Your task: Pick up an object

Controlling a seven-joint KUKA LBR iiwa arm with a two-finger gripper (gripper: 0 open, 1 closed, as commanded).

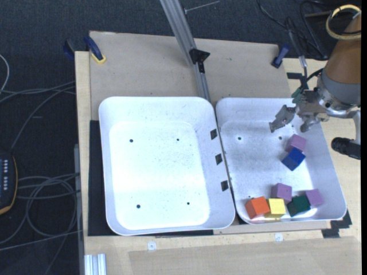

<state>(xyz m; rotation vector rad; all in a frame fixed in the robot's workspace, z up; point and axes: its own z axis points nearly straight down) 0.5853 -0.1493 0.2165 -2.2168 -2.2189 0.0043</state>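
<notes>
bins (155,110): glossy white plastic | bench (143,67): matt wood | floor (40,16): dark rough carpet

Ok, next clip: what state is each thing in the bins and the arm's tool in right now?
tool: open, above the right bin, holding nothing
light purple block: loose, below the tool
blue block: touching the light purple block
orange block, yellow block, green block, two purple blocks: clustered at the right bin's near edge

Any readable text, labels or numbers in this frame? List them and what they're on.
None can be read. The blocks, such as the orange block and blue block, show plain faces. The black device at the left edge has small light marks, too small and blurred to read. The white bins carry only dark dots.
</notes>
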